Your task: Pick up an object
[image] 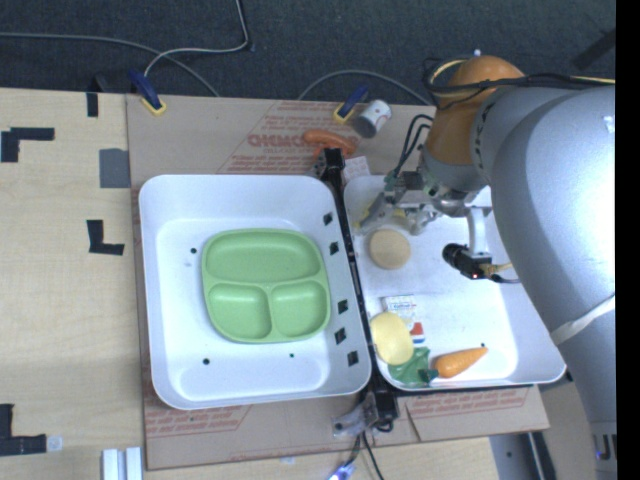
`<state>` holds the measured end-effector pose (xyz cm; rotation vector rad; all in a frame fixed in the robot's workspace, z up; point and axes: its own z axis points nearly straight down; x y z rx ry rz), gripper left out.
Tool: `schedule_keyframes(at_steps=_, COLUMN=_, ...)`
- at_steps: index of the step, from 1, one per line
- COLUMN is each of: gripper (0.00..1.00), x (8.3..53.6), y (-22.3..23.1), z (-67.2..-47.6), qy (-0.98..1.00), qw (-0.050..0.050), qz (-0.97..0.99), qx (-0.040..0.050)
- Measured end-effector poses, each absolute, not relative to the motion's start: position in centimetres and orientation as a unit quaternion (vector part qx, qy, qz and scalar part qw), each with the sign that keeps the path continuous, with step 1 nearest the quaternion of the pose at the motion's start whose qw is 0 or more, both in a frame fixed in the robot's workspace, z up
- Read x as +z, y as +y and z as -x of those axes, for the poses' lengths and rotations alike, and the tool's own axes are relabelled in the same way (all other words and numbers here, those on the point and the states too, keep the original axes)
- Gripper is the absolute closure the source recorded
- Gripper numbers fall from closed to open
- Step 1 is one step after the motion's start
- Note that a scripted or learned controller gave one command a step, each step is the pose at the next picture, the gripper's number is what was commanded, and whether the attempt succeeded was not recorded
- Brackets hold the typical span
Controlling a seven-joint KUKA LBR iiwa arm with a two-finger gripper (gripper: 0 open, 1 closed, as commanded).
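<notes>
A grey robot arm reached in from the right over two shallow white bins on a wooden tabletop [60, 268]. Its claw [400, 208] hung low in the right bin [500, 318], at the bin's far left corner, just above a pale tan, roundish object [390, 248]. Whether the claw was open or closed could not be told, and nothing showed between its tips.

The tan object sat near the wall dividing the bins. It looked like a small toy food piece, probably light and smooth, so it might roll or slip; a hold across its widest middle seemed safest. Being nearly round, it had no clear long axis.

Toward the near edge lay a yellow lemon-like piece [391, 337], a green item [410, 371] and an orange carrot [460, 362], whose long axis ran left to right, slightly tilted. The left bin [170, 218] held a green divided plate [266, 284].
</notes>
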<state>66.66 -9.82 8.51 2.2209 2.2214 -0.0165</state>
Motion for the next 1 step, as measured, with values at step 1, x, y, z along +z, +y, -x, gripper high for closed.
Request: schedule_keyframes(at_steps=1, gripper=0.00, x=8.57, y=-9.79, z=-64.72, qy=0.708, qw=0.001, qz=-0.706, qx=-0.0005)
